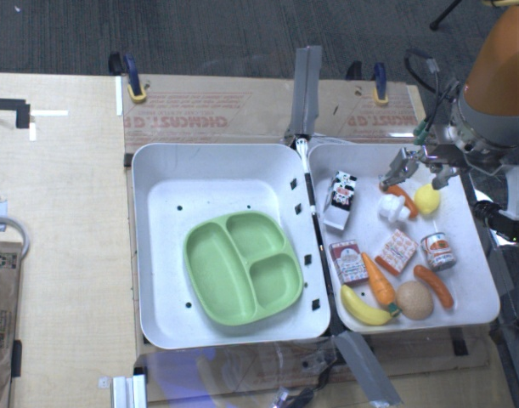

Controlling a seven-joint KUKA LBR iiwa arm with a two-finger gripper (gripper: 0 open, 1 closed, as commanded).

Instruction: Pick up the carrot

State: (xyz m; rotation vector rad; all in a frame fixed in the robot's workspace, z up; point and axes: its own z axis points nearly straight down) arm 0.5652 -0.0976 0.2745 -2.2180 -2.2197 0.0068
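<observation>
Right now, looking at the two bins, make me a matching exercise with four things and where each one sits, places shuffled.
Things:
1. green plate
2. banana
3. milk carton
4. lemon

Places:
A. right bin, front edge, left of the potato
B. right bin, far side, just under the gripper
C. middle of the left bin
D. right bin, by the divider between the bins

Pairs: 1-C, 2-A, 3-D, 4-B
</observation>
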